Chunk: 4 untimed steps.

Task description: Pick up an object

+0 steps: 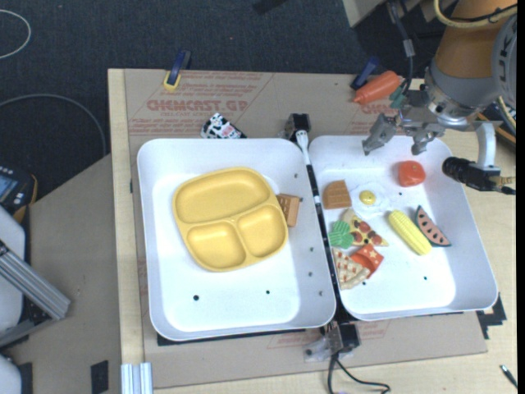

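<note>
Gripper poised over right bin's far edge, fingers spread apart, nothing between them. Red tomato just below gripper; corn cob, watermelon slice and fried egg near tomato.

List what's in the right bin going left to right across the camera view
Toast slice → lettuce leaf → fried egg → corn cob → watermelon slice.

Dark blue carpet floor, tan cardboard-topped bench, white cable loop top-left, even light
</note>
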Tool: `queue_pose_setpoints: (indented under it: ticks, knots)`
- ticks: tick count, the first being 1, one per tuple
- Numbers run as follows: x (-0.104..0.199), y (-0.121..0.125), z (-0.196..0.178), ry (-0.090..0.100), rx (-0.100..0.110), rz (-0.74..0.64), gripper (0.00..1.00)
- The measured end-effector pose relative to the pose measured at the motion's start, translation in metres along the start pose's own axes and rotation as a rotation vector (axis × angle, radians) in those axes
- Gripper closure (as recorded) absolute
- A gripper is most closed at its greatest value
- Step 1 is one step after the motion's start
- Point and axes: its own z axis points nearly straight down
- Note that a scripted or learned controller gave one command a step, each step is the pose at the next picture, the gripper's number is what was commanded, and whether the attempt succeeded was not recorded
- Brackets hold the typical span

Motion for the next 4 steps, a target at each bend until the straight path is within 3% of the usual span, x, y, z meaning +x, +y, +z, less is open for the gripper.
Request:
queue_pose_setpoints:
  ticks: [1,3,4]
  knots:
    - [0.0,0.002,-0.009,-0.002,-0.015,-0.002,0.0]
    - [0.01,-0.007,0.111,-0.001,-0.009,-0.002,0.0]
    - [0.011,-0.004,0.133,0.001,-0.017,-0.002,0.0]
